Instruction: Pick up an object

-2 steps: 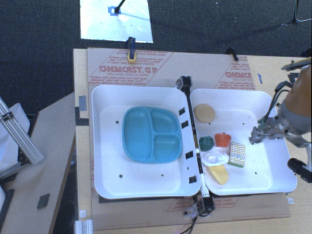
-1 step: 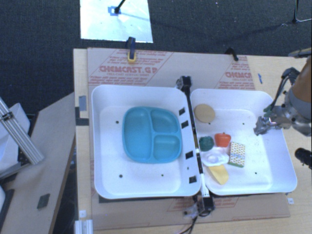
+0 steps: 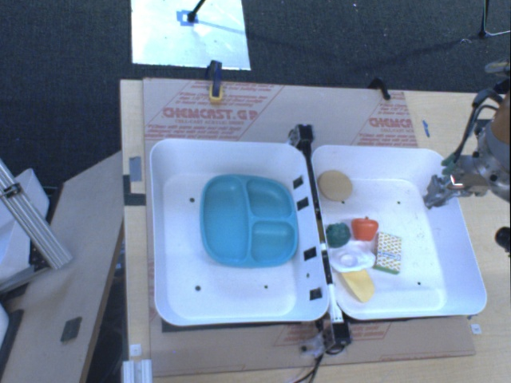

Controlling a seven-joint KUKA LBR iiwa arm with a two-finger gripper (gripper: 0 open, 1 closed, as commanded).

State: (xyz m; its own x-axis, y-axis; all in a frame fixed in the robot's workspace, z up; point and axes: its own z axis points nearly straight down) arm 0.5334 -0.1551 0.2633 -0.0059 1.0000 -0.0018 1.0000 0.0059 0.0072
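Observation:
The right bin (image 3: 447,238) holds several small items: a tan round cookie (image 3: 335,185), a green broccoli piece (image 3: 338,234), a red tomato-like piece (image 3: 365,228), a patterned square packet (image 3: 389,252), a white fried egg (image 3: 351,258) and a yellow wedge (image 3: 359,285). My gripper (image 3: 441,188) hangs at the bin's right rim, well to the right of the items and above the bin floor. Nothing shows between its fingers.
The left bin (image 3: 176,214) contains a blue divided plate (image 3: 247,219). A black divider with clips (image 3: 313,230) runs between the bins. Cardboard lies under both bins, with a yellow clamp (image 3: 215,82) at the back. The arm's body stands at the right edge.

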